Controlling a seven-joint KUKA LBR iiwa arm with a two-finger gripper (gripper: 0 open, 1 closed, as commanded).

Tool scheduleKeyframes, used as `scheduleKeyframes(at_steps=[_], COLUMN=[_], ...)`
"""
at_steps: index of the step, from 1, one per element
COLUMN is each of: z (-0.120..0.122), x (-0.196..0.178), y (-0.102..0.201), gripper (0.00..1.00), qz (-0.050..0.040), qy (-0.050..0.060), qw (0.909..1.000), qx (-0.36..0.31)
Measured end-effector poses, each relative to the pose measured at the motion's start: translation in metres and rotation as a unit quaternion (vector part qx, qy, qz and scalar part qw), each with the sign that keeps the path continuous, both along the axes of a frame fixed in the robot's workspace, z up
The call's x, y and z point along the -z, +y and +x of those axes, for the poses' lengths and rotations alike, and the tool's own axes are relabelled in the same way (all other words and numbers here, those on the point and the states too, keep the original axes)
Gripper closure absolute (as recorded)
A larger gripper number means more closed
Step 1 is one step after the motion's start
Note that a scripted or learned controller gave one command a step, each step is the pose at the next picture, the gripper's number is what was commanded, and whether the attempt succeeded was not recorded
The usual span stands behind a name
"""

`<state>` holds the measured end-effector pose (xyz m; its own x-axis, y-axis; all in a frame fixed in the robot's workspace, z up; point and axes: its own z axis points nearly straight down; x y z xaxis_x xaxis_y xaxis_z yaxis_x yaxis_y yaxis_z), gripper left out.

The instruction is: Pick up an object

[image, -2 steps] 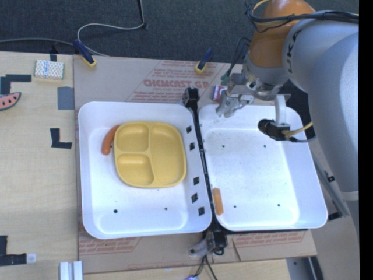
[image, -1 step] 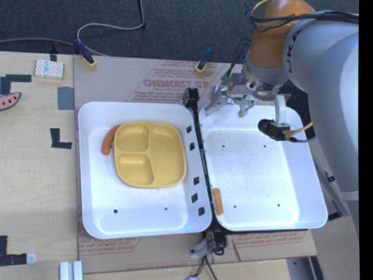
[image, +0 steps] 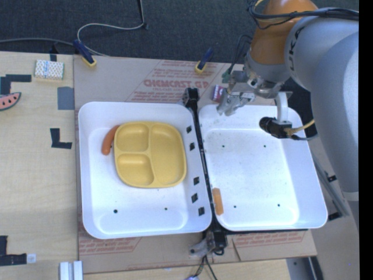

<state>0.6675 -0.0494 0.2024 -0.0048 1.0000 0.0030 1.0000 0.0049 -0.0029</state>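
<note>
My end effector (image: 230, 105) hovers at the right bin's (image: 303, 214) upper-left rim; its grip I cannot tell. I'm approaching; next I descend toward the carrot (image: 217, 201), lower centre.

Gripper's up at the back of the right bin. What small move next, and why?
Probably travel toward the near-left corner of the right white bin, then descend. The gripper sits over that bin's far-left rim with nothing beneath it, while the small orange sausage-shaped piece lies by the divider at the near edge, the closest object to pick.
</note>
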Motion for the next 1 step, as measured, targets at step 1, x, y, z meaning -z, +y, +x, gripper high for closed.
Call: scheduleKeyframes(at_steps=[1], z=[-0.0001], x=[0.0001], y=[0.0], gripper=[0.0], qz=[0.0], qy=[0.0], qw=[1.0], qx=[0.0])
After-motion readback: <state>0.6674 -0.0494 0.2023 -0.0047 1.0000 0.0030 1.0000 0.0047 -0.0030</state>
